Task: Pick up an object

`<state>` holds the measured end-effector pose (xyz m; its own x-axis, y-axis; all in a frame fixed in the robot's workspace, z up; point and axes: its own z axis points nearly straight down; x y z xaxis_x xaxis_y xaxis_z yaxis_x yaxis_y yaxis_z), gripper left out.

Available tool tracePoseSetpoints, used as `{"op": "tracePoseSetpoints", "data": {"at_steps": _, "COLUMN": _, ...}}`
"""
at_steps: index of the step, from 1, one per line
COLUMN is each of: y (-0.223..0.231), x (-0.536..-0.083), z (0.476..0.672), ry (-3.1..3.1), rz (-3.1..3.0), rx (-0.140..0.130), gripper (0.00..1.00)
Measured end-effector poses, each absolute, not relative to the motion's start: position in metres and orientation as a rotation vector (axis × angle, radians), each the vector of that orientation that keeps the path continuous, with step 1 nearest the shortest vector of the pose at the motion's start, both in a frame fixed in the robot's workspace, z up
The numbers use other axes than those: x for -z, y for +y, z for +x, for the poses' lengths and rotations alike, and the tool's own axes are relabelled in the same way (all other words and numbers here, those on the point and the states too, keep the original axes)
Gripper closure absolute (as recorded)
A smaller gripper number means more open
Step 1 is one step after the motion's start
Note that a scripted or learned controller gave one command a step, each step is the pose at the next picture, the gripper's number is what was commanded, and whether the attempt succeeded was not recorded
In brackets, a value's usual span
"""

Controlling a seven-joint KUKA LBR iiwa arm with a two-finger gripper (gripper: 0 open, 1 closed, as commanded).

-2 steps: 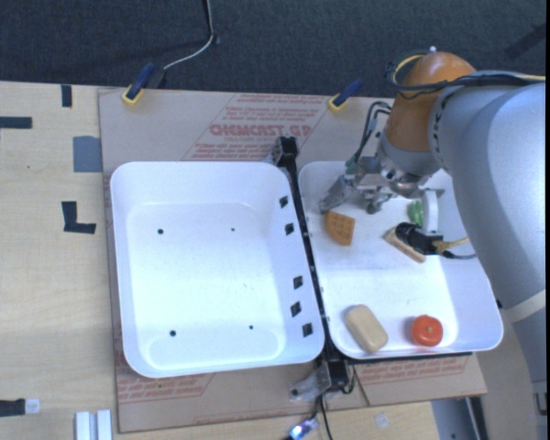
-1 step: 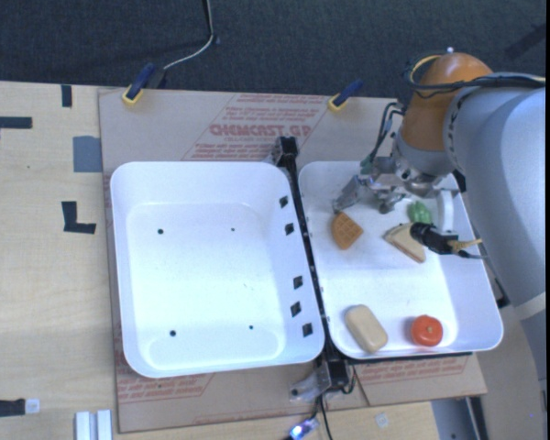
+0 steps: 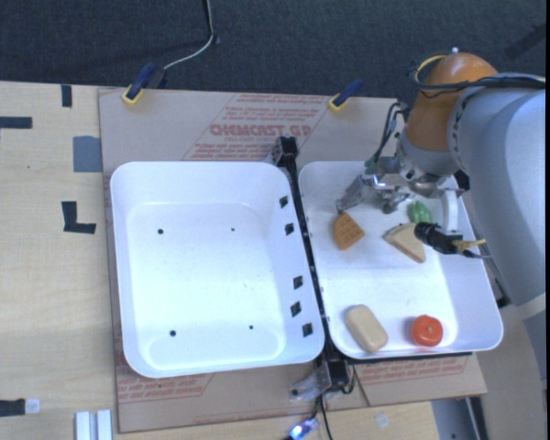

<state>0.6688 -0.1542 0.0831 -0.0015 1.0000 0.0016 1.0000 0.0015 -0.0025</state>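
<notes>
Two white bins; the right bin holds one brown block, one tan wedge, one beige oval piece, one red round piece, one green piece.

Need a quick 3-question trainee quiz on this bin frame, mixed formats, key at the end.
1. True or false: the red round object lies in the left bin.
2. Which lies nearest the claw? A) tan oval piece B) brown wedge C) red round object
3. Fill in: the divider between the bins carries a row of small ____ clips.

Key: 1 false, it lies in the right bin; 2 B; 3 black.
</notes>
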Motion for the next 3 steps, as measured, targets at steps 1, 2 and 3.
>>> {"op": "tracePoseSetpoints", "data": {"at_steps": 1, "y": -0.167, "x": -0.083, "z": 0.669, "ry": -2.221, "rz": -2.218, "rx": -0.001, "gripper": 0.0}}
{"op": "tracePoseSetpoints", "data": {"at_steps": 2, "y": -0.196, "x": -0.083, "z": 0.669, "ry": -2.214, "rz": -2.211, "rx": 0.002, "gripper": 0.0}}
{"op": "tracePoseSetpoints", "data": {"at_steps": 3, "y": -0.185, "x": -0.083, "z": 0.668, "ry": -2.221, "rz": -2.221, "rx": -0.007, "gripper": 0.0}}
